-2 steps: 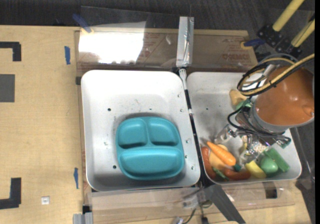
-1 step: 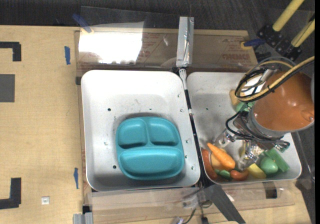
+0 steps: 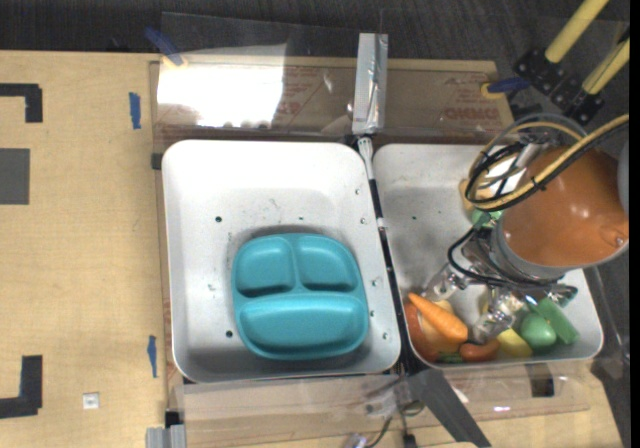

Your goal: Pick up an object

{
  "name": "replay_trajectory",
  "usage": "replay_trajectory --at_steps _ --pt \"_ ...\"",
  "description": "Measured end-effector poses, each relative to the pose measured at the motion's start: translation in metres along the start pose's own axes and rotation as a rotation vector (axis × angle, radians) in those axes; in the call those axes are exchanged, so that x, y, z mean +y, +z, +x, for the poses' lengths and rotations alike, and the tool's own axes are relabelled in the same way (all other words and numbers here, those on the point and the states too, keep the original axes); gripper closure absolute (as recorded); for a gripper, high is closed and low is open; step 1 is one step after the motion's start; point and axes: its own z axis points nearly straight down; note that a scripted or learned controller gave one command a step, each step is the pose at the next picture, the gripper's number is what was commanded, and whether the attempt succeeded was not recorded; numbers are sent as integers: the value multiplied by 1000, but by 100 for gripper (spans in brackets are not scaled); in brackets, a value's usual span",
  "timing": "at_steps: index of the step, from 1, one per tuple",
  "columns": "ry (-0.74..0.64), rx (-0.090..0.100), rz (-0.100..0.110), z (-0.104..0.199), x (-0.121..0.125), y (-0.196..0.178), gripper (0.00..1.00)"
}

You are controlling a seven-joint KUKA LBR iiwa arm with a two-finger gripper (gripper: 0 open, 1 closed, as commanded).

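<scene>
My gripper [image 3: 478,304] reaches down into the right bin [image 3: 420,201], under the arm's orange band [image 3: 565,208]. It sits right over a pile of toy food at the bin's near edge. An orange carrot [image 3: 436,316] lies just left of it. A yellow piece [image 3: 513,341] and a green piece [image 3: 540,328] lie to its right, and a small red piece [image 3: 478,351] sits below. The arm hides the fingertips.
The left bin [image 3: 200,196] holds a teal divided plate [image 3: 298,294] near its front. A silver divider [image 3: 369,86] stands between the bins at the back. Cardboard covers the bench to the left. Black cables [image 3: 500,171] loop off the arm over the right bin.
</scene>
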Motion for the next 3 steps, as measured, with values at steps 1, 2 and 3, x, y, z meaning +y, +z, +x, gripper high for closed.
replay_trajectory --at_steps 1,2,3 --pt "0 -10 6 -5 -1 -12 100" --pt "-156 1 -2 -40 -36 -233 100" --pt "-269 5 -15 -69 -96 -216 100"
